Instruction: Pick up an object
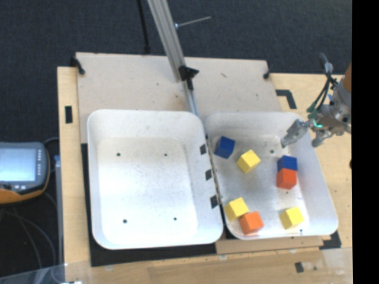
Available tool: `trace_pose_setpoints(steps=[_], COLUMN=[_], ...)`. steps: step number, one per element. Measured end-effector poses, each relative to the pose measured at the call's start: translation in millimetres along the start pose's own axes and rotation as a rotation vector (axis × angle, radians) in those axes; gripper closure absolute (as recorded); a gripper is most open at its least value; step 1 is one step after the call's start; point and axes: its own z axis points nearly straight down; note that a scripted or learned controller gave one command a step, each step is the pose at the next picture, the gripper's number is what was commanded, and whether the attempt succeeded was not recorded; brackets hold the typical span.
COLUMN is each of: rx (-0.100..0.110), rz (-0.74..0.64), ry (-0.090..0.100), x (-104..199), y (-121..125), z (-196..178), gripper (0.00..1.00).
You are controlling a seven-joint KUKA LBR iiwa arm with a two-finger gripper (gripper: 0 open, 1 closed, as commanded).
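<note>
Dark carpet surrounds your counter (71, 158), a pale wooden top with a lighter board across its far part. Two white bins sit side by side on it. Your left bin (148, 176) shows only a speckled floor with a few dark dots. Your right bin (269, 129) carries seven cubes.

Look at the right bin's far left: a blue cube (224, 147) lies there, with a yellow cube (249, 161) just beside it toward the near right. Further right, a second blue cube (288, 163) touches a red cube (286, 178) on its near side. Along the near edge you have a yellow cube (237, 207) touching an orange cube (251, 222), and another yellow cube (292, 218) apart from them, near the right corner.

Your claw (307, 134) hangs at the right bin's far right corner, coming in from the right edge. Its two fingers are spread apart, one pointing down-left over the bin floor, the other nearer the rim, and nothing sits between them. The closest cubes, the blue and red pair, lie near the claw toward the front, not touching it.

An aluminium post (169, 34) rises at a slant from the far part of the counter between the bins. At the left edge you can see a small screen device (21, 167).
</note>
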Motion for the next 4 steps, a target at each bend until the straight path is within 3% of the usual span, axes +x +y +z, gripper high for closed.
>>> trace_pose_setpoints(steps=[2,3,4], rx=[0.001,-0.005,-0.006], rz=[-0.001,-0.002,0.005], ry=[0.000,0.001,-0.003], x=[0,28,-23], y=[0,-65,-41], z=[0,-54,-96], gripper=[0.00,0.00,0.00])
